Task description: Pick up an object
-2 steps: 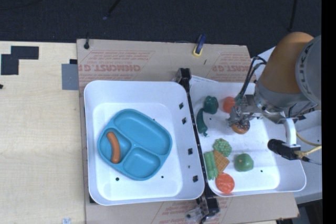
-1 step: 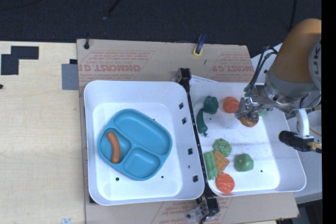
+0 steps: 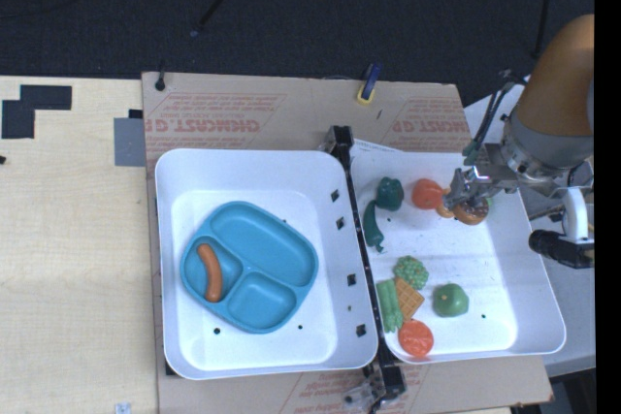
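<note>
Two white bins sit side by side on the desk [image 3: 78, 257]. Left bin [image 3: 184, 179] carries a blue divided plate [image 3: 254, 267] with a sausage [image 3: 210, 270] at its nine o'clock. Right bin [image 3: 529, 305] holds the toy food: green apple [image 3: 449, 300], broccoli [image 3: 410, 270], red tomato [image 3: 416, 338] at six o'clock, orange piece [image 3: 427, 194] at twelve. The hand [image 3: 469, 196] is down at one o'clock, right against an orange-brown item [image 3: 472, 214]; whether it is wide or closed cannot be told. Looks like the grasp step; next, a firm close and a straight lift.
</note>
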`<state>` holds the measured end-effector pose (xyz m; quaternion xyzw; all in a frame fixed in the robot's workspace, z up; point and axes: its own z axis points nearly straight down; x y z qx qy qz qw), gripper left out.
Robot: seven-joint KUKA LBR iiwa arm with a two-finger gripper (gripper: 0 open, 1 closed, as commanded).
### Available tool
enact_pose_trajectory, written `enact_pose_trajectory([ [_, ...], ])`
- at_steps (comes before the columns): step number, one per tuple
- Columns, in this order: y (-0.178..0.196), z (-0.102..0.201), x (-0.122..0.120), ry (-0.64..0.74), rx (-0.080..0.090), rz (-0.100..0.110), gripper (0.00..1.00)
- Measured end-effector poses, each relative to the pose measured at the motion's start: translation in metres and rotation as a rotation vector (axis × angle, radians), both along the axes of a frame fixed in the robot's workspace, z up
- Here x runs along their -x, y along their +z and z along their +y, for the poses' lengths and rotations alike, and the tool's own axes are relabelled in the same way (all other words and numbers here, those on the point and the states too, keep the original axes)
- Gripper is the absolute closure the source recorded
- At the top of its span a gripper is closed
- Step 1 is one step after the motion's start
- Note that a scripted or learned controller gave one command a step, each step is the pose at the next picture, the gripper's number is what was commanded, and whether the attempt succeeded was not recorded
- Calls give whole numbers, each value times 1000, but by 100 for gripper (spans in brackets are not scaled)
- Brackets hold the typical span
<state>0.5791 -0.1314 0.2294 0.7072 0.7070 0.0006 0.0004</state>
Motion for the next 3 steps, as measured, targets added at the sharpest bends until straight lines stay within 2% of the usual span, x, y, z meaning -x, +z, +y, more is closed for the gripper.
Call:
enact_pose_trajectory([
  [1,2,62,-9,5,-3,3,100],
  [2,-7,107,-24,4,-2,3,100],
  [3,4,159,-32,5,-2,3,100],
])
